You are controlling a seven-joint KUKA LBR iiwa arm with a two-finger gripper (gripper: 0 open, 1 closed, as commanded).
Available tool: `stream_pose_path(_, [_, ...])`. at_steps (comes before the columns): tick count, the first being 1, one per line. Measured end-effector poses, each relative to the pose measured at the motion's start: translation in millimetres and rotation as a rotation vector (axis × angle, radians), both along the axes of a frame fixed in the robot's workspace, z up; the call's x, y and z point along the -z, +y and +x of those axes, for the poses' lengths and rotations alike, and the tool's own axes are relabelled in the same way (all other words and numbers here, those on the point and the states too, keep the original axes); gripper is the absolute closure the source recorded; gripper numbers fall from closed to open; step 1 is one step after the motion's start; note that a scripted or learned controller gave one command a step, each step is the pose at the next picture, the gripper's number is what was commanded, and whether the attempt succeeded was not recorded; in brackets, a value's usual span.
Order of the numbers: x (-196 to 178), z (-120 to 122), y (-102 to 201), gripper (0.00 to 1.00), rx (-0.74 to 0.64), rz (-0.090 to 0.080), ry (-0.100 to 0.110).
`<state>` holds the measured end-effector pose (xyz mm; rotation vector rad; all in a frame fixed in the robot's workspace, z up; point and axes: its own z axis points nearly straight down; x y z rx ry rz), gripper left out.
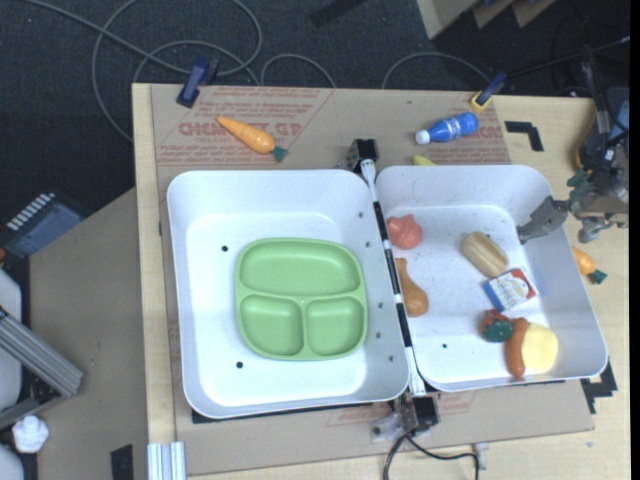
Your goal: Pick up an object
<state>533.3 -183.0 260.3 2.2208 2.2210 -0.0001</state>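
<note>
Claw (pixel 545 218) at right bin (pixel 450 183) rim, finger state unclear; best target: bread roll (pixel 485 253) (isolated, nearest), approach straight down.

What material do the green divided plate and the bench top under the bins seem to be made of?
Green divided plate: probably moulded plastic, with a smooth, slightly glossy finish, one even colour and rounded compartment edges. Bench top: looks like cardboard or fibreboard, matt tan, flat, with red printed lettering; which of the two is unclear.

Lab: bench (pixel 160 168), cables (pixel 150 28), bins (pixel 200 208).
</note>
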Motion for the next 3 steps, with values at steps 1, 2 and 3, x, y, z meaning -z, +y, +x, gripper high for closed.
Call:
stream_pose_path(1, [166, 8, 18, 0.0, -0.001, 0.0, -0.005])
stream_pose_path(2, [175, 79, 45, 0.0, -0.002, 0.001, -0.002])
stream_pose_path(3, [153, 124, 69, 0.0, -0.002, 0.0, -0.003])
